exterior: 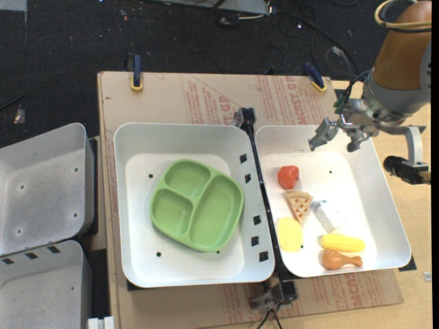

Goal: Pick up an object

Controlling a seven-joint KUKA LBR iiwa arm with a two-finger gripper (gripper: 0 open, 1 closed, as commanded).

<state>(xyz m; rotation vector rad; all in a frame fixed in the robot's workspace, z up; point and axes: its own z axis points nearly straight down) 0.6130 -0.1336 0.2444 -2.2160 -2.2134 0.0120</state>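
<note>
My gripper (339, 137) hangs over the far edge of the right bin (384, 204), its two dark fingers spread open with nothing between them. Below it in that bin lie a red toy piece (289, 177), a pizza-slice toy (299, 206), a small clear-grey block (324, 216), a pale yellow flat piece (289, 235), a yellow banana-like toy (342, 242) and an orange drumstick toy (339, 259). The red piece is the nearest, to the lower left of the gripper.
The left bin (130, 184) holds a green divided plate (197, 203). A black divider with clips (255, 184) runs between the bins. Blue-yellow clamps (136, 72) (316, 77) hold the board's far edge. Spare white trays (41, 184) lie at the left.
</note>
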